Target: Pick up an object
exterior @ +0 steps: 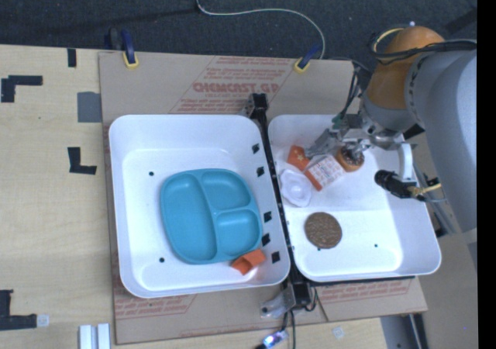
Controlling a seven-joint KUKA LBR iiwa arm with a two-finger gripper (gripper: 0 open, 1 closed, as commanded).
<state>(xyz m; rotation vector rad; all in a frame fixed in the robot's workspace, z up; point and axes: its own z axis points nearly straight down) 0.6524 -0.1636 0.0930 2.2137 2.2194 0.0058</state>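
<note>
My gripper [339, 146] hangs low over the upper part of the right bin [404, 256], reaching in from the right. Just below it lies a small bottle with an orange and white label [324, 172], tilted, its top end near the gripper. A small orange piece [297, 157] lies to the bottle's left. A clear plastic cup [295, 187] rests on its side beside the bin's left wall. A brown round disc [322, 229] lies flat further toward the front.
The left bin [124, 138] holds a blue divided plate [211, 212] and a small orange object [247, 263] at its front right corner. A black divider [269, 177] runs between the bins. The arm's bulk [434, 107] covers the right bin's right side.
</note>
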